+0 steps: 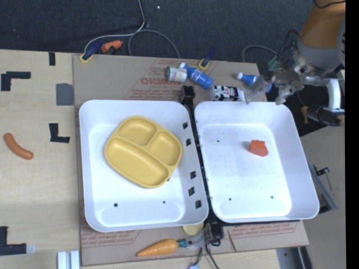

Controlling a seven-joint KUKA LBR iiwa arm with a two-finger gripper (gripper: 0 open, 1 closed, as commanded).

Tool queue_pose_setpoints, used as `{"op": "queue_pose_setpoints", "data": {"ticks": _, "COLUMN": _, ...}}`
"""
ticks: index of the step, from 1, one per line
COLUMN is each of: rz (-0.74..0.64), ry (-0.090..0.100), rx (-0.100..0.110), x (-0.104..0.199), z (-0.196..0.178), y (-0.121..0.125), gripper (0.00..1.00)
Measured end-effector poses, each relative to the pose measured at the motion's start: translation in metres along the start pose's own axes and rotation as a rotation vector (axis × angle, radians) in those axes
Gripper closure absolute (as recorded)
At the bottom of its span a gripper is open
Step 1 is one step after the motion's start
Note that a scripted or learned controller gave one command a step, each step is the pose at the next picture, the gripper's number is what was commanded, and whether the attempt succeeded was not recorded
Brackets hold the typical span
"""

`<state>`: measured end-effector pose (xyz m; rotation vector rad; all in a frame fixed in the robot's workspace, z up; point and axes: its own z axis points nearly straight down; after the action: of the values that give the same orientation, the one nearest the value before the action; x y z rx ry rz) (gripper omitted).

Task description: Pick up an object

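— The two white bins [95, 206] look like smooth plastic, faintly glossy; the yellow divided plate [143, 152] inside the left one looks the same, slightly shinier.

— And under the bins?

— Matt brown cardboard [134, 77], printed; left of it, pale wood-grain bench [33, 195]; behind it, dark rough carpet-like cloth [67, 10].
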<state>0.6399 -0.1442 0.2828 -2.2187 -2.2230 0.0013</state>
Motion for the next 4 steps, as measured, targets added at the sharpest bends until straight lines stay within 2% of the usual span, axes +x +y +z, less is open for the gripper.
{"op": "queue_pose_setpoints", "data": {"ticks": 1, "rz": 0.007, "ry": -0.001, "rx": 0.009, "x": -0.065, "z": 0.081, "y": -0.021, "gripper": 0.00}}
{"op": "queue_pose_setpoints", "data": {"ticks": 2, "rz": 0.002, "ry": -0.004, "rx": -0.005, "x": -0.078, "z": 0.202, "y": -0.029, "gripper": 0.00}}
{"op": "queue_pose_setpoints", "data": {"ticks": 3, "rz": 0.001, "ry": -0.006, "rx": -0.011, "x": -0.066, "z": 0.194, "y": -0.067, "gripper": 0.00}}
{"op": "queue_pose_setpoints", "data": {"ticks": 4, "rz": 0.001, "ry": -0.005, "rx": -0.012, "x": -0.080, "z": 0.194, "y": -0.105, "gripper": 0.00}}
